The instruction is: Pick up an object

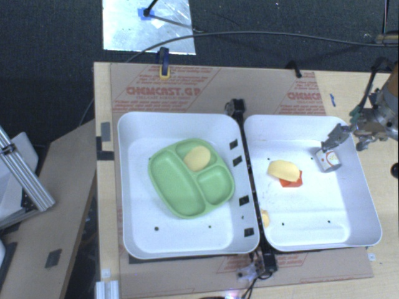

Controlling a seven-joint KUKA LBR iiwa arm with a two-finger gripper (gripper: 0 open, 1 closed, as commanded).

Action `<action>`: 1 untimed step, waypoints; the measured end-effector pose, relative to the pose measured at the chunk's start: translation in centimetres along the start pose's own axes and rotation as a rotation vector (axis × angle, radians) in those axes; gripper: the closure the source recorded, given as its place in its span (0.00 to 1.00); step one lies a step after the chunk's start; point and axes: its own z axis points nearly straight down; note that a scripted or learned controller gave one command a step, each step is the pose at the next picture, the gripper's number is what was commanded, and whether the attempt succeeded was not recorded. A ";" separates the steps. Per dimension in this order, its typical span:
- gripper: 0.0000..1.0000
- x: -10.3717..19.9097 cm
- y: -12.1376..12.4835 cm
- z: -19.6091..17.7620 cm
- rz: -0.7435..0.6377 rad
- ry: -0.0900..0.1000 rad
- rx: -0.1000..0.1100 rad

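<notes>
The fingers (329, 151) hung over the right bin (312, 238), near its far right wall, at the end of the grey arm (374, 120) reaching in from the right. Whether they were spread or pressed together could not be told from above; nothing showed between them.

The nearest candidate, a yellow piece on a red one (285, 170), lay just left of the fingers and slightly toward the camera, apart from them. A small yellow bit (265, 217) sat farther left, against the divider. Well beyond, in the left bin (140, 232), a green tray (181, 189) held a yellow lump (198, 158).

The risk, as I judged it: a descent from this spot would land beside the stacked pair, closing on bare bin floor, or nudge the top piece off.
</notes>
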 end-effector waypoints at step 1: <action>0.00 0.1 0.2 -0.7 -0.003 -0.002 -0.011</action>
